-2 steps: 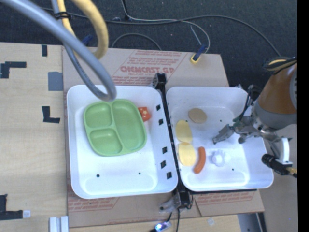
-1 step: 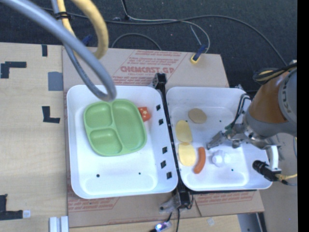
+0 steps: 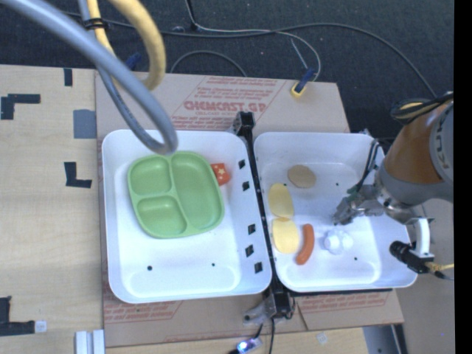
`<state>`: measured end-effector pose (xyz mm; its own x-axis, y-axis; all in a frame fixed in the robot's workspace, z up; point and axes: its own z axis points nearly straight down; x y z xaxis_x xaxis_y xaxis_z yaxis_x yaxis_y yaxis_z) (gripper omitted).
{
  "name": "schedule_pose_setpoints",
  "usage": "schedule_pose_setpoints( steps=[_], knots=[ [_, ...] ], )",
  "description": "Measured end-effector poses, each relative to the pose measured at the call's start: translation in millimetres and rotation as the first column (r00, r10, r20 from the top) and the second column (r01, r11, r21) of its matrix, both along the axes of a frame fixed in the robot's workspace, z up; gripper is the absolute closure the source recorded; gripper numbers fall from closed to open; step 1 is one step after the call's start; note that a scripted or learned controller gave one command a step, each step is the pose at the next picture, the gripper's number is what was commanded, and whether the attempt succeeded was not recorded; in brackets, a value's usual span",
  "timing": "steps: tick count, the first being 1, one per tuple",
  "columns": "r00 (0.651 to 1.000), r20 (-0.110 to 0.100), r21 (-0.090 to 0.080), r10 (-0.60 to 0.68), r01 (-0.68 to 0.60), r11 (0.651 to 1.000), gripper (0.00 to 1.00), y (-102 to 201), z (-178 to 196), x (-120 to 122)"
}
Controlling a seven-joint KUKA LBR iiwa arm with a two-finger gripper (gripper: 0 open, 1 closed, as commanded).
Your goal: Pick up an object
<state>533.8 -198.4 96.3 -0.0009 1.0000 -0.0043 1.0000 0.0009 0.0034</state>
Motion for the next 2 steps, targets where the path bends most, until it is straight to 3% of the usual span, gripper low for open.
schedule_pose_setpoints(
  steps=[2],
  knots=[
    [1.0,-0.002,0.004,0.001,-0.001,1.0,1.0,0.5,107.4,8.7]
  ],
)
